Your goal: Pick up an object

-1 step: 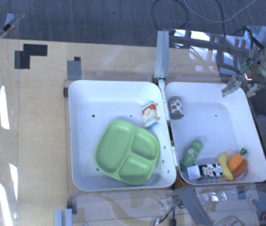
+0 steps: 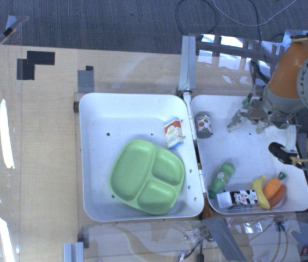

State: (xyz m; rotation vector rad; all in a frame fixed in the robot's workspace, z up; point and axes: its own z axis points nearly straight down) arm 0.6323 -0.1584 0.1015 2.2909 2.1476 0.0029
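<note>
1. Your arm (image 2: 301, 75) reaches in from the right, its orange band bright above the wrist, and its gripper (image 2: 248, 122) hangs over the upper part of the right bin (image 2: 236, 162).

2. The fingers (image 2: 235, 124) stand spread apart and grip nothing; bare white bin floor shows beneath and between them.

3. A small can (image 2: 203, 124) sits in the right bin's upper left corner, near the divider between the two bins and a little to the left of the gripper.

4. A green bottle (image 2: 221, 178) lies tilted along the right bin's left side, below the can and well apart from the gripper.

5. At the right bin's lower edge you see a white box with dark spots (image 2: 240, 198) lying on its side, its right end touching a yellow banana (image 2: 260, 192).

6. Just beside the banana, in the lower right corner, rests an orange carrot (image 2: 273, 188); something reddish lies under it, though you cannot tell from this angle what it is.

7. In the left bin (image 2: 96, 146) a green divided plate (image 2: 147, 176) with three compartments takes up the lower middle, tilted slightly.

8. A small carton (image 2: 173, 133), white with red and blue print, lies against the left bin's right wall, just above the plate.
</note>
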